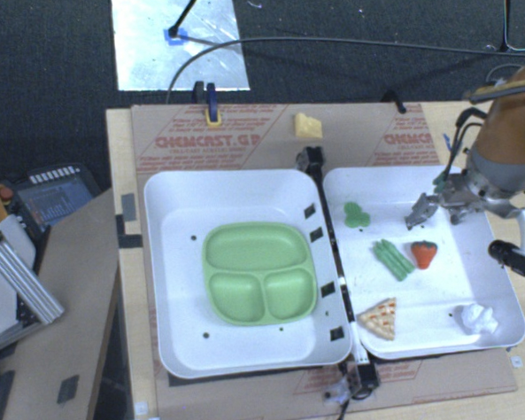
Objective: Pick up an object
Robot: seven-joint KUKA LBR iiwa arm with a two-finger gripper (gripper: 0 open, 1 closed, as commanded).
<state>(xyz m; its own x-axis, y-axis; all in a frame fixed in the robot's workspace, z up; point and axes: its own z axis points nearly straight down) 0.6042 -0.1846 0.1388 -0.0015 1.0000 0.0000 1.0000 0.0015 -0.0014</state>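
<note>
Overhead, the grey arm [507, 141] with its orange band reached in from the right, its pincer [422, 214] hanging over the far part of the right bin [504, 323]. How far the pincer stood open could not be told, and nothing showed between its tips. Just near of it lay a red strawberry toy [424, 253], with a bunch of green beans [392, 259] touching or just beside it on the left. A green broccoli piece [357, 215] sat toward the bin's far left, a pizza slice [379, 317] at its near left, and a crumpled white lump [476, 318] at its near right. The left bin [169, 201] held a green divided plate [257, 272]. A yellow block [308, 125] lay on the worktop [267, 142] beyond the bins.
</note>
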